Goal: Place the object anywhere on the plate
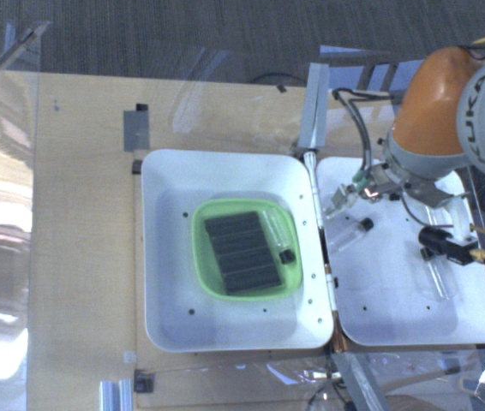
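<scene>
Camera view, looking down at a slant on the bench [71,229] with its two shallow white bins side by side. The left bin [165,255] holds a green plate [204,272] near its middle. A dark ridged block [241,253] lies flat on the plate, covering most of its floor, with its long side running slightly askew to the bin walls. Just beside the block's right edge, also within the plate's rim, lies a small pale item with a black end [284,248]; what it is cannot be told. The right bin [397,315] holds a small clear piece with a dark tip [361,227] in its upper left part, and a faint clear rod [438,279] further right. The grey arm with its orange band [435,101] reaches in from the right over the right bin's upper half. The gripper [351,193] hangs above that bin's upper left corner, close to the wall between the bins and well apart from the plate. It is too small and blurred to tell whether it is wide or narrow, and nothing can be seen in its hold.
</scene>
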Available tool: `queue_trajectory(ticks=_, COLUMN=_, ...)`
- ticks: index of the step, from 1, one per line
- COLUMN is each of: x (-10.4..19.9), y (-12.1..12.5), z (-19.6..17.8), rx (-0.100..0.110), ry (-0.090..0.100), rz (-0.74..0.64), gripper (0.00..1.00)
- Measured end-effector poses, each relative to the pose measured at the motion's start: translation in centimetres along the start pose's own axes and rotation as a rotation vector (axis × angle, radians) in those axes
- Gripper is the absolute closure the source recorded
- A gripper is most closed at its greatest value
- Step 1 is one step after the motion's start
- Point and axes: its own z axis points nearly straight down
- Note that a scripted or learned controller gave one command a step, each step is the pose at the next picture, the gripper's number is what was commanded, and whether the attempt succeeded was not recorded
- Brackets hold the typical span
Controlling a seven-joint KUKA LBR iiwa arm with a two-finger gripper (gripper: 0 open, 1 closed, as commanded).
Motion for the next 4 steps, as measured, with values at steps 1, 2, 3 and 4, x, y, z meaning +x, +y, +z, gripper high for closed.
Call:
queue_trajectory(ticks=1, x=-4.8, y=-1.8, z=-3.7, rx=-0.001, ry=-0.002, rz=0.013, gripper=0.0)
queue_trajectory(ticks=2, x=-10.0, y=-4.5, z=-7.9, rx=-0.002, ry=-0.004, rz=0.09, gripper=0.0)
queue_trajectory(ticks=3, x=-14.4, y=-3.0, z=-4.2, rx=0.0, ry=-0.003, rz=0.083, gripper=0.0)
queue_trajectory(ticks=4, x=-15.9, y=-0.1, z=-7.8, rx=-0.003, ry=-0.005, rz=0.152, gripper=0.0)
